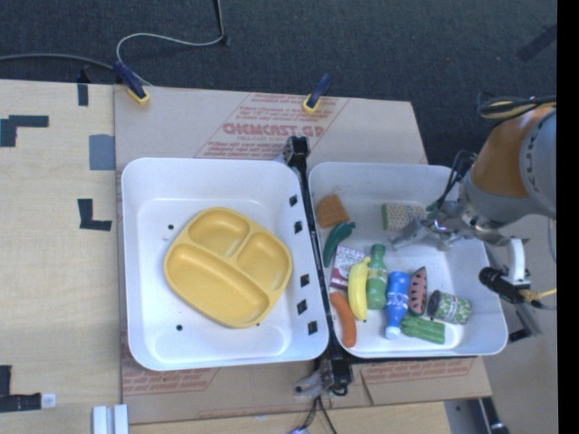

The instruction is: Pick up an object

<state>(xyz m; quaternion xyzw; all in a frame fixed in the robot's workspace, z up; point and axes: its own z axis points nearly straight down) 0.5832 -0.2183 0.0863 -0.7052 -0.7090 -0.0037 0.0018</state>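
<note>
My gripper (419, 231) hangs low in the right bin (470, 269), just right of a pale green block (401, 214) near the bin's back. It sits above and to the right of the toy pile. That pile holds a yellow banana (358, 289), a green bottle (376, 277), a blue bottle (396, 303), a watermelon slice (416, 290), a dark can (450, 307) and a green cucumber (422, 330). An orange carrot (344, 319), a dark green pepper (338, 240) and an orange-brown piece (331, 211) lie along the bin's left wall. Nothing shows in the gripper.
The left bin (145, 242) holds a yellow divided plate (226, 265). Black clips run down the divider (306, 242) between the bins. The arm's orange band (507, 156) rises over the right bin's far right corner. Cardboard (208, 125) lies under both bins.
</note>
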